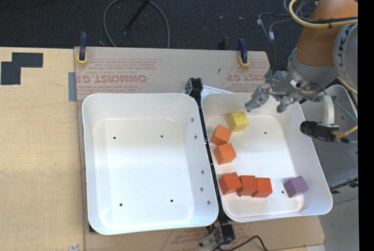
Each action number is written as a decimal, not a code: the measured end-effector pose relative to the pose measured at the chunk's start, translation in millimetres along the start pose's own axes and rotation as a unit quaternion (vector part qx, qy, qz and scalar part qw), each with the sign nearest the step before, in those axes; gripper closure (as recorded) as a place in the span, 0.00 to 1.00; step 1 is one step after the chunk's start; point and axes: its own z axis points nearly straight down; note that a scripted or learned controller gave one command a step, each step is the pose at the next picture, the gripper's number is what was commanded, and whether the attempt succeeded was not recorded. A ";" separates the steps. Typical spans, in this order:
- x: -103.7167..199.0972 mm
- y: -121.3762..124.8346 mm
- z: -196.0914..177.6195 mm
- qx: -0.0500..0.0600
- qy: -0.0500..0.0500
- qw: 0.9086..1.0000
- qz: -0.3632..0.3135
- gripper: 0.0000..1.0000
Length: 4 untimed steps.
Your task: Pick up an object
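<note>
The right bin [310,156] holds a yellow cube [238,121] near its back, two orange cubes [221,134] [225,153] by its left wall, a row of three red-orange cubes [246,184] near the front, and a purple cube [295,186] at the front right. My gripper [270,101] hangs over the bin's back right edge, above and to the right of the yellow cube. Its two fingers are spread apart with nothing between them.
The left bin [93,127] stands beside the right one, their walls meeting at a black clip [194,87]. Cardboard lies under both bins, held by two clamps [82,48] [242,52] at the back. Cables run over the dark floor behind.
</note>
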 end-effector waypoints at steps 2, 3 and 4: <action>-23.9 25.1 105.3 -0.004 -0.001 1.000 0.000 0.00; -23.2 20.4 106.5 -0.004 -0.001 1.000 0.000 0.00; -23.0 19.1 106.8 -0.005 -0.001 1.000 -0.001 0.00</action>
